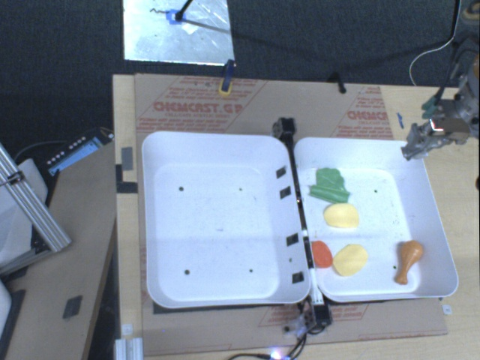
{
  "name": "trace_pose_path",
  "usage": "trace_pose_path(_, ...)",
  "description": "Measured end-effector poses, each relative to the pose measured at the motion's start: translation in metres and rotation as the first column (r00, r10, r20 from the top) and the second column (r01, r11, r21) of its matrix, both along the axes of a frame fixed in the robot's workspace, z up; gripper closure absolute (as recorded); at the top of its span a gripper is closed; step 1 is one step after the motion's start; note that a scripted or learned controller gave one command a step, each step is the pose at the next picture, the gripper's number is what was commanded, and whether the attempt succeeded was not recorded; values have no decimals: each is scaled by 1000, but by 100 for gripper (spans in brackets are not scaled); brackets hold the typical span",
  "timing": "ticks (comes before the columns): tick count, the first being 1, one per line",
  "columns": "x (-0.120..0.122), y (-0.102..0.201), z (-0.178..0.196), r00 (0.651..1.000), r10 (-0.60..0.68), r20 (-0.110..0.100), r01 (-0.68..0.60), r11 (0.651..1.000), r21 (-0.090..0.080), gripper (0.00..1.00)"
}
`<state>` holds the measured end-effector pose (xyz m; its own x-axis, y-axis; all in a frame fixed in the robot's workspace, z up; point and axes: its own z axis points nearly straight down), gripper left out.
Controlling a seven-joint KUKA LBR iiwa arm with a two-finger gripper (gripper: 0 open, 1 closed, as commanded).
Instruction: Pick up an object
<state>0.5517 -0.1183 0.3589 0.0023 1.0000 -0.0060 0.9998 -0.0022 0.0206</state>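
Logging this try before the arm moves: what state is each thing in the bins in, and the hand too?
green piece: lying flat in the right bin, untouched
upper yellow piece: lying just below the green one
lower yellow piece: lying beside the red piece
red piece: lying against the bin's left wall
brown drumstick: lying near the right wall
hand: at the right bin's upper right corner, holding nothing

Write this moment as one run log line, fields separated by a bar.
gripper: over right bin's far right rim, holds nothing seen | right bin: green piece, two yellow pieces, red piece, drumstick | pick: not done
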Motion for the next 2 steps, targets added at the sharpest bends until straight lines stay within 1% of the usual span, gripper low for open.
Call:
trace_pose_path(1, 4, -18, 120, 1000, 5, -2, -5, 1000, 1, 100)
trace_pose_path(2, 98, -45, 180, 1000, 8, -6, -8, 1000, 0, 100)
